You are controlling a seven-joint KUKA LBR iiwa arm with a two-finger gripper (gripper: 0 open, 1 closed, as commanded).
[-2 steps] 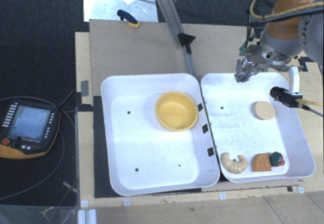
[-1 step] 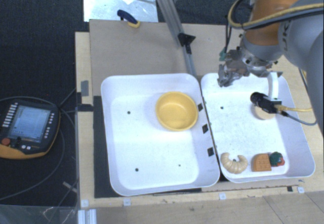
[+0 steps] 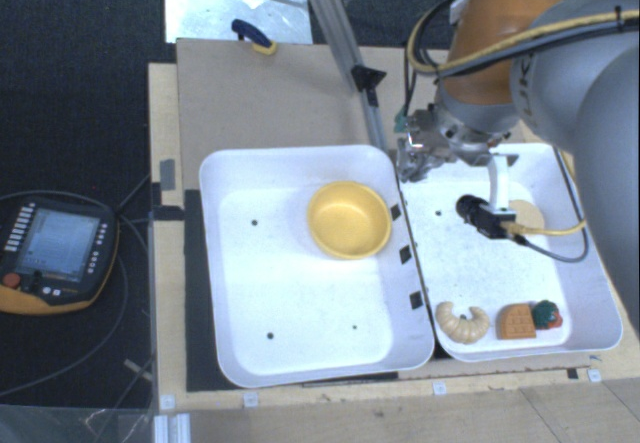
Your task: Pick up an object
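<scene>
- The arm (image 3: 560,51) is reaching in from the right, its orange band sitting high above the right bin (image 3: 590,321), and the gripper (image 3: 412,163) is hanging over that bin's upper left corner, close to the divide between the two bins.
- Whether the gripper is open or closed, I cannot tell; it is reading as a dark cluster from up here, and nothing is showing in its grasp.
- The candidates are sitting elsewhere. A yellow bowl (image 3: 348,219) is resting upright in the left bin (image 3: 240,331), toward its upper right, just across the divide from the gripper.
- Along the right bin's lower edge a croissant-shaped piece (image 3: 463,322) is lying beside a small orange block (image 3: 516,322), with a red and green item (image 3: 546,313) touching that block's right side.
- Handling, as I'm judging it: the bowl is looking light, rigid and smooth, so a pinch over its thin rim, one side inside and one outside, seems the surest hold; squeezing the curved outside would likely slip.
- The croissant piece is looking like a light toy; taking it across its narrow middle seems best.
- The block is looking small and flat-sided, easy to clamp, though its neighbour is crowding one side.
</scene>
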